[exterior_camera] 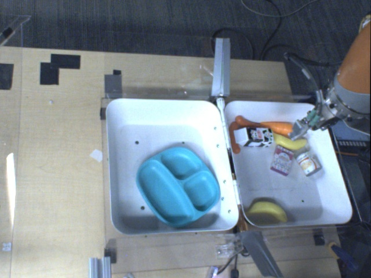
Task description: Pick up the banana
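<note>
We see the gripper (301,129) at the right of the frame, its tip just at the banana (290,143) in the right bin (342,204); whether it is apart or closed we cannot tell. That bin also holds a carrot (277,127), a small carton (259,136), a purple packet (282,160), a little jar (308,163) and what may be a lemon (267,211). The left bin (119,172) holds a blue divided plate (177,185).

Robotics lab (arm (356,74), twin bins (116,155))

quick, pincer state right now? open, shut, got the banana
Pincer: cannot be told. It sits at the banana in the right bin, too small and blurred to judge a hold.
</note>
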### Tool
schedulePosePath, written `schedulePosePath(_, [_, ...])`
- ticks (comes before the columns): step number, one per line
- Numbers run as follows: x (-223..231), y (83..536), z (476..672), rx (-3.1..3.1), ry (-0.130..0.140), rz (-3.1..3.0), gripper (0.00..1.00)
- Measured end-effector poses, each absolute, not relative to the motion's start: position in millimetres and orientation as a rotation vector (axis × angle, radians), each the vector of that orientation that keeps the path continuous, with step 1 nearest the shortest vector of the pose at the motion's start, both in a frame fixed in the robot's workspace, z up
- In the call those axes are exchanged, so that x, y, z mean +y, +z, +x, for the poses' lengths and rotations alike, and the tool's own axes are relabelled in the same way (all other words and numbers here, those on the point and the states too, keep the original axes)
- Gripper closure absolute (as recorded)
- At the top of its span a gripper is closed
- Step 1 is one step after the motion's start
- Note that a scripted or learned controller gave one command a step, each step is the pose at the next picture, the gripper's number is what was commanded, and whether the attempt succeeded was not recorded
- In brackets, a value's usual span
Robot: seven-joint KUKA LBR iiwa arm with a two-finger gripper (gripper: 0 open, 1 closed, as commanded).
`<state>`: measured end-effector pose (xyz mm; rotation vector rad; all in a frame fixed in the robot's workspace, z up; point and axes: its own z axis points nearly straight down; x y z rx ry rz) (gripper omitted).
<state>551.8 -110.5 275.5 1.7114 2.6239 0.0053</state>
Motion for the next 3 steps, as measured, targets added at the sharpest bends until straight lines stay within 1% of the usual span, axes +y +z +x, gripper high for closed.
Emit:
schedulePosePath(1, [-110, 275, 551.8, 2.625, 0.005, 1.711, 0.0])
schedulePosePath(2, [-139, 165, 571.5, 2.657, 0.003, 1.668, 0.0])
schedulePosePath(3, [-164, 89, 574.9, 2.646, 0.007, 1.67, 0.0])
